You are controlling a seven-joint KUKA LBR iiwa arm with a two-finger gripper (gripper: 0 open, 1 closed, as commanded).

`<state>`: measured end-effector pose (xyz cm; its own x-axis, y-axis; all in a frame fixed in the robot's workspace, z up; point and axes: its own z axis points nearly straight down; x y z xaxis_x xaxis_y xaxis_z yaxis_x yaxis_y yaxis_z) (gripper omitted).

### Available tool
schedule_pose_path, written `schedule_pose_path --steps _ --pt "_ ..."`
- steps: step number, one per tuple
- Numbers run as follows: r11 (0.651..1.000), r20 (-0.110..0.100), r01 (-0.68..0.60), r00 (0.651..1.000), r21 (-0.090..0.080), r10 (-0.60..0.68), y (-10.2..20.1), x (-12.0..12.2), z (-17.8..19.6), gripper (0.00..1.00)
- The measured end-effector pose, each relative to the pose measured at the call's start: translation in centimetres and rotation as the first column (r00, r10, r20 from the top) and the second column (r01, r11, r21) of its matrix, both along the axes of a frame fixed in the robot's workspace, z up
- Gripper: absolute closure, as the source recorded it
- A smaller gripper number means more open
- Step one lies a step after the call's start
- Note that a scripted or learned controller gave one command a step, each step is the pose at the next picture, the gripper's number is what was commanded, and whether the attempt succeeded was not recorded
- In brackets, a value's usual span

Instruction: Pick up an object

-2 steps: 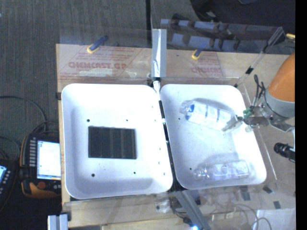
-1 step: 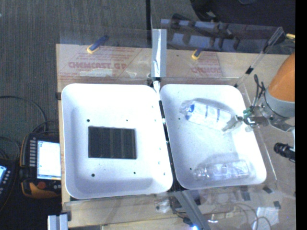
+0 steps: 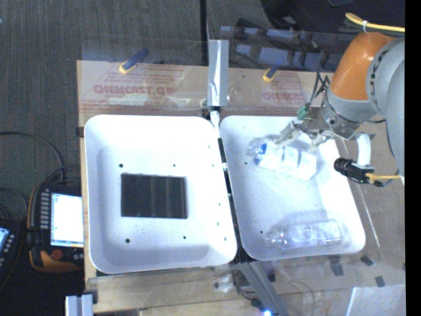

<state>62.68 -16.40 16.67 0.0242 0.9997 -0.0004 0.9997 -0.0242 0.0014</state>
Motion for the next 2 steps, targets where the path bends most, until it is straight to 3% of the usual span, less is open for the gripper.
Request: schedule_pose_path --steps 1,2 --pt "0.999 0.001 -0.047 0.999 -0.001 0.047 3.3 0.8 -4.7 0.00" --pt "0.991 0.013 -0.133 0.991 -0.005 0.134 4.4 -0.2 -7.4 0.00"
